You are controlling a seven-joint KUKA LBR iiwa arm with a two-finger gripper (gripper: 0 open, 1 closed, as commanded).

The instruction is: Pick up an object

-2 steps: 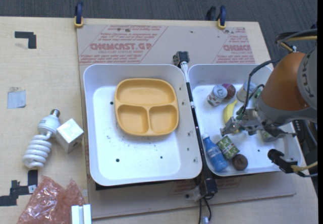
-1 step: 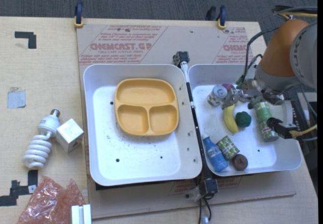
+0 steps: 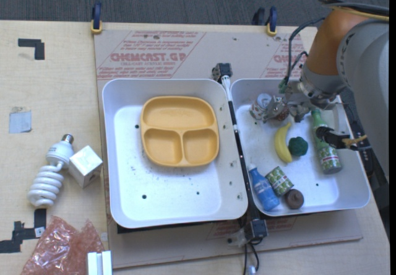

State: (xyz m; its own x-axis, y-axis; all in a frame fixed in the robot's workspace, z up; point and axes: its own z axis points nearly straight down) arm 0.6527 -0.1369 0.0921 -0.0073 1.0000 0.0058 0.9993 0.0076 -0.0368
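The jaws (image 3: 291, 108), state impossible to tell, hover at the right bin's upper part beside a small crumpled silver-and-red object (image 3: 265, 107), above the yellow banana (image 3: 283, 143).

Yellow tray (image 3: 179, 130), white bins (image 3: 117, 162), yellow banana (image 3: 283, 142), blue bottle (image 3: 262, 189).

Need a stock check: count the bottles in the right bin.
2: a blue bottle at the front left, a green bottle along the right side. The arm may hide more.

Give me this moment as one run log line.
arm: over right bin | gripper: near banana, fingers unclear | left bin: tray | hold: unconfirmed
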